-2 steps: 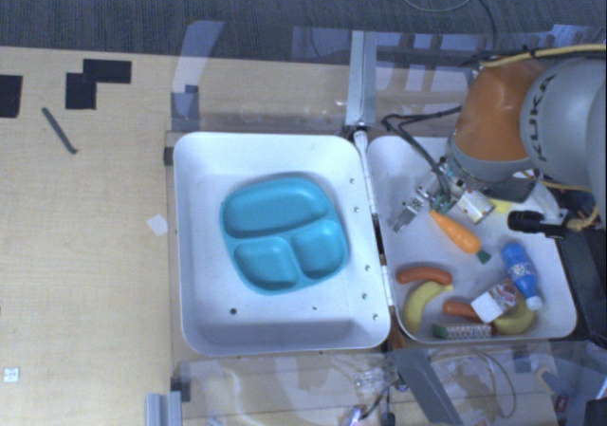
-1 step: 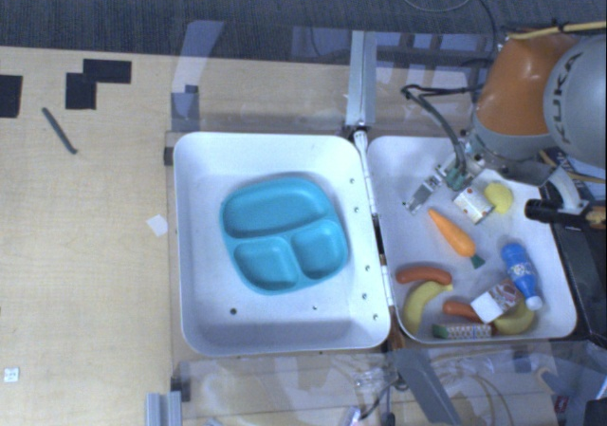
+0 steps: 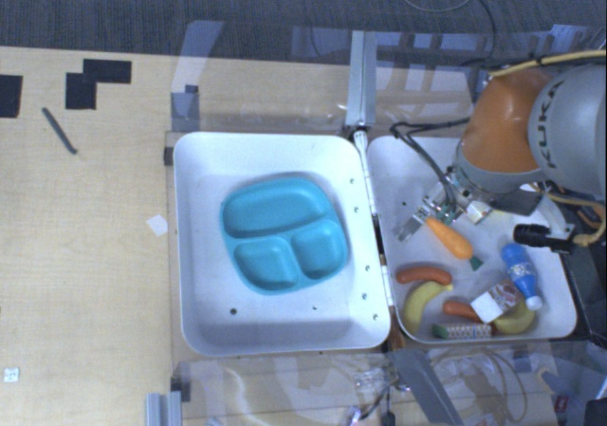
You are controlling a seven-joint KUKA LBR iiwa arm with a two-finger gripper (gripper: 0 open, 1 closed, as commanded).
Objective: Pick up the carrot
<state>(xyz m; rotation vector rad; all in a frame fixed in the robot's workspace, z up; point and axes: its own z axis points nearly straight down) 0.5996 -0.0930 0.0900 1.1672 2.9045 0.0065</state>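
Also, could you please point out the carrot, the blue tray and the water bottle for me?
carrot (image 3: 450,238), camera view, middle of its orange body.
blue tray (image 3: 285,231), camera view, central divider ridge.
water bottle (image 3: 521,272), camera view, its blue label.

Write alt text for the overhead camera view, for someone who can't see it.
A grey and orange robot arm reaches into the right white bin, its gripper at the upper end of a carrot. Below lie a sausage, a banana and a blue bottle. The left bin holds a blue divided tray.
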